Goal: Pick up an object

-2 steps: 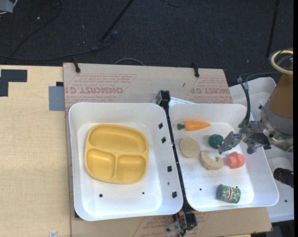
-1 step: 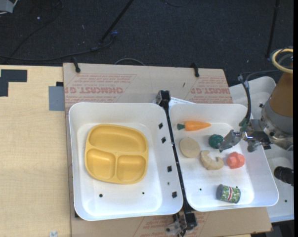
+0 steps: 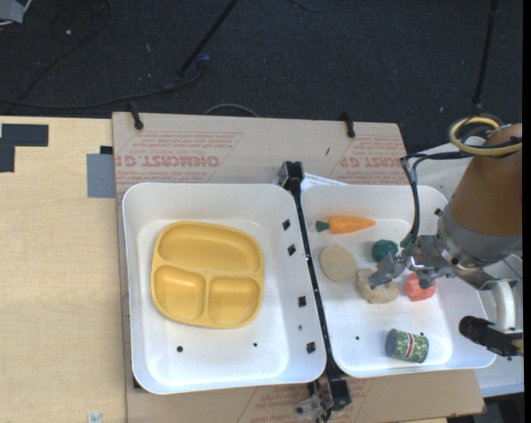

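Tool low in the right white bin, right over a beige lumpy object and beside a small red-orange piece. Can't tell whether clenched or released (too blurry there). Plastic orange carrot, tan round disc, teal blob nearby. Green patterned can lower down. Yellow divided plastic tray over in the left white bin.
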You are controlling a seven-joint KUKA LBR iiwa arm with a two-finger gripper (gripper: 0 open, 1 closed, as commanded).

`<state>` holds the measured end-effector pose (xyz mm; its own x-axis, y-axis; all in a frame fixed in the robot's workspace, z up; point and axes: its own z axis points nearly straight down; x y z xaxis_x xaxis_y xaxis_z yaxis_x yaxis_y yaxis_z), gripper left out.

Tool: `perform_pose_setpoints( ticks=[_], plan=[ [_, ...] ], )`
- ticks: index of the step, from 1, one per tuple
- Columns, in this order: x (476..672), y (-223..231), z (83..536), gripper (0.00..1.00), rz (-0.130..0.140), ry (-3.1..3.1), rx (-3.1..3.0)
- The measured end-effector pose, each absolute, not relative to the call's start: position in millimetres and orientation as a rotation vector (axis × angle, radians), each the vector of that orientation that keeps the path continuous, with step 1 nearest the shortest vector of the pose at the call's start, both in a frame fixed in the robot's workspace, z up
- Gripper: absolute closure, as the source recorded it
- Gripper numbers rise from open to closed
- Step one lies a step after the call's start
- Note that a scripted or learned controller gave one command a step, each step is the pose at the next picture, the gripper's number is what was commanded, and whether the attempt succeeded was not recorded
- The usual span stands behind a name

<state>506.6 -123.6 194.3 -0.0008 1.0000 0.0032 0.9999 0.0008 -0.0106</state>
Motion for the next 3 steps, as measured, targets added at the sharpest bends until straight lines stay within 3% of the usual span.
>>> perform_pose_setpoints(
  ticks=[2,3],
  plan=[
    [501.7,-114,92,0.0,0.008,-2.215,-2.214],
    [502.5,-115,104,1.0,0.007,-2.211,-2.219]
  ],
)
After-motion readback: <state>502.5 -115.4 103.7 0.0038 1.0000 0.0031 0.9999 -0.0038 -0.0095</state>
